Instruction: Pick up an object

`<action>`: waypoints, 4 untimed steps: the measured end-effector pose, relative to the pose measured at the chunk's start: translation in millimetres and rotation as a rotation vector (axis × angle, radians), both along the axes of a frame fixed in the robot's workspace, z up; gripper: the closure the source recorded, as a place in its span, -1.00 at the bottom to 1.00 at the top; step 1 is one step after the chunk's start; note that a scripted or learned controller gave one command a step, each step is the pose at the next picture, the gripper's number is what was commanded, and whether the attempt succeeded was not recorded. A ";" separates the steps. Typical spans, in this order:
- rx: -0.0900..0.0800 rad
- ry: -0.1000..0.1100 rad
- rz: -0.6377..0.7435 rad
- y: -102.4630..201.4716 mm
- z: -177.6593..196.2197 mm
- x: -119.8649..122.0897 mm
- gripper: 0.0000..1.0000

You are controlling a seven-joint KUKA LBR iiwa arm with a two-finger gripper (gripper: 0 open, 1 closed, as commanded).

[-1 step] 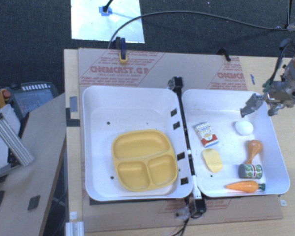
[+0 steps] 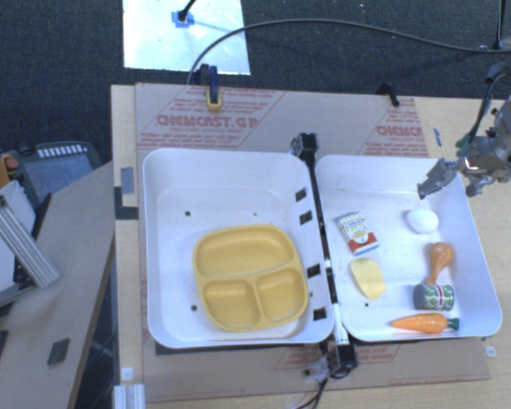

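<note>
Below the gripper [image 2: 452, 180], right bin [image 2: 392, 170]: smooth white egg [image 2: 422, 221], glossy carrot [image 2: 423, 323], small can [image 2: 433, 296]; left bin holds yellow compartment tray [image 2: 250, 275]; fingers apart, nothing held

Divided tray [image 2: 249, 288] in left bin [image 2: 166, 186]; egg [image 2: 422, 221], carrot [image 2: 423, 322] in right bin [image 2: 383, 173].

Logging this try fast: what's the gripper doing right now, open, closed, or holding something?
Gripper: above the right bin's far corner, over the white egg, with nothing held; open or closed cannot be told.
</note>
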State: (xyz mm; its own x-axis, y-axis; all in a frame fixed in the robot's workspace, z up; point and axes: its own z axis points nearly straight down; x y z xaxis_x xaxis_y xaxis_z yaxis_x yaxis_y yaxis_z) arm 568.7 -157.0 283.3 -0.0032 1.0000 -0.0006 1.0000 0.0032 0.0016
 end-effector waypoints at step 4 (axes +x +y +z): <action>-0.001 -0.003 -0.003 -12.1 -131.1 15.0 1.00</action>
